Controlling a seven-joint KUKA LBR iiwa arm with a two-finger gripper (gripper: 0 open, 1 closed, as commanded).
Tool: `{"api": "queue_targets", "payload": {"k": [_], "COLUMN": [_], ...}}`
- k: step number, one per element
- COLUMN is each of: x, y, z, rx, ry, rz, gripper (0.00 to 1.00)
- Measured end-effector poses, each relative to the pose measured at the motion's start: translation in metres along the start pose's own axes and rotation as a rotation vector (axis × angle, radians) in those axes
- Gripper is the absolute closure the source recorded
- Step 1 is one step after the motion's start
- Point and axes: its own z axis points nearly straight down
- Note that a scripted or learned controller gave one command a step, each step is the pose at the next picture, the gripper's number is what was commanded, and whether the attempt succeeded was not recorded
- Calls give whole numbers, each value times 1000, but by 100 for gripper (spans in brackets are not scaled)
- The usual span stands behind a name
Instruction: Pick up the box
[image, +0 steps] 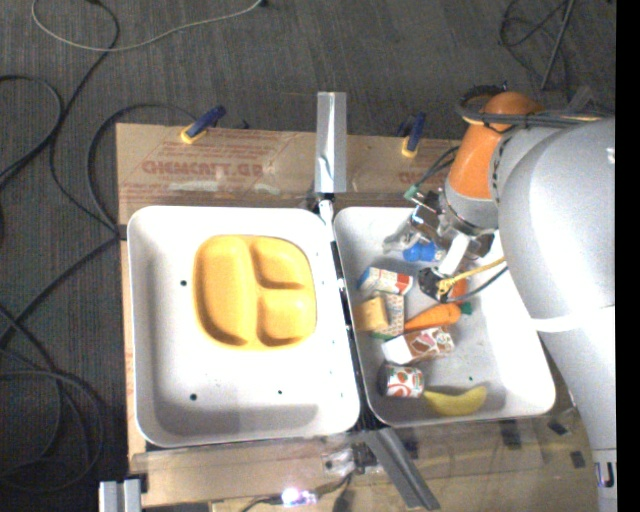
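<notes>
Bins: two, white, side by side; left bin (160, 400), right bin (520, 385).
Left bin: one yellow tray (255, 290).
Right bin: one box (372, 314) near left wall, one carrot (432, 317), one banana (455, 400).
Gripper (437, 243): over right bin's far end; finger state cannot tell.

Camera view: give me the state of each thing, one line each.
Gripper: low over the right bin's far end, holding nothing I can see.
Small box: lying flat in the right bin.
Carton: on its side.
Can: on its side.
Carrot: lying flat.
Banana: lying flat.
Yellow tray: right way up in the left bin.
</notes>
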Motion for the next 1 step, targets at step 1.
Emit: {"api": "queue_targets", "payload": {"k": [1], "x": [-61], "y": [7], "z": [-1], "rx": [-14], "ry": [3], "rz": [3], "gripper": [0]}}
